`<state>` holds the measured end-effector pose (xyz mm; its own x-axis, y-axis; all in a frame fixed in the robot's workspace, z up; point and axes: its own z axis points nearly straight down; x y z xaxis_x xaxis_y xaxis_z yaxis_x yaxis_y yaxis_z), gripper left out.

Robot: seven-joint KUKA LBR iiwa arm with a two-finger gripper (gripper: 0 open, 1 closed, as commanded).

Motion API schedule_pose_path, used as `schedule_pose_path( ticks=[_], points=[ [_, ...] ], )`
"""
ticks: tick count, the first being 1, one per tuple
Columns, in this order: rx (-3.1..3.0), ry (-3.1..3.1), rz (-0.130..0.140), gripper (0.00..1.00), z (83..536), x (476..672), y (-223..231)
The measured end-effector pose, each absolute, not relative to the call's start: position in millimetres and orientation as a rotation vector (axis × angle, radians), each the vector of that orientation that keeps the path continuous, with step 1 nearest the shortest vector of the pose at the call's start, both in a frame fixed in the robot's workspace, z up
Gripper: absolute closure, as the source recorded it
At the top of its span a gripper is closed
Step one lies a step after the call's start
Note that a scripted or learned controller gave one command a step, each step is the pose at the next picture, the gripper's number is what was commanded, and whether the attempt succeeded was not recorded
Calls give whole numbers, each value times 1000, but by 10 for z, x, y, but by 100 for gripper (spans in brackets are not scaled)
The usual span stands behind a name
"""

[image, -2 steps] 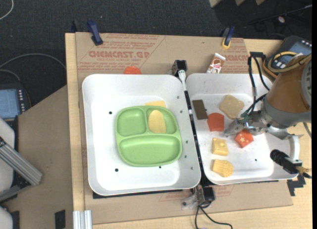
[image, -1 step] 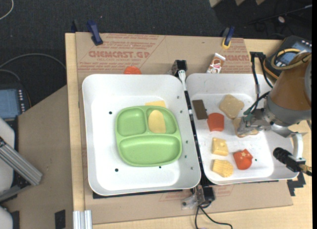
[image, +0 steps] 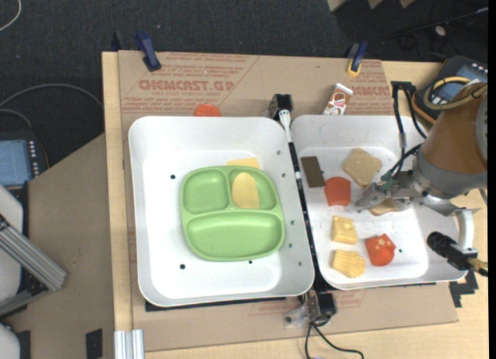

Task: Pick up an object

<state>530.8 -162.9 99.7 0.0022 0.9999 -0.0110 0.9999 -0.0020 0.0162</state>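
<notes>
In the right bin (image: 403, 139) lie a tan bread slice (image: 362, 167), a red cylinder (image: 337, 191), a dark brown flat block (image: 311, 171), two yellow wedges (image: 344, 229) (image: 348, 263) and a red tomato-like piece (image: 380, 250). My gripper (image: 381, 198) reaches in from the right and hangs low near the bin's middle, just below the bread slice and right of the red cylinder. A small tan piece (image: 383, 210) shows under it. Whether it touches anything is hidden.
The left bin (image: 155, 156) holds a green divided plate (image: 231, 214) with a yellow piece (image: 246, 190) in its upper right compartment; another yellow piece (image: 243, 163) lies behind the plate. A small carton (image: 339, 100) and an orange disc (image: 206, 110) sit on the cardboard behind the bins.
</notes>
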Motion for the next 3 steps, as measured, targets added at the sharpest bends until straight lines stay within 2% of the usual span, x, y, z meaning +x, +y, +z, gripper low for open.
schedule_pose_path(
  ticks=[1, 2, 3],
  points=[
    [2208, 2203, 8, 100, 1102, 5314, -1631],
    [2206, 2200, 9, 100, 1202, 5318, -1634],
    [2208, 2200, 8, 0, 1195, 5316, -1633]
  ],
)
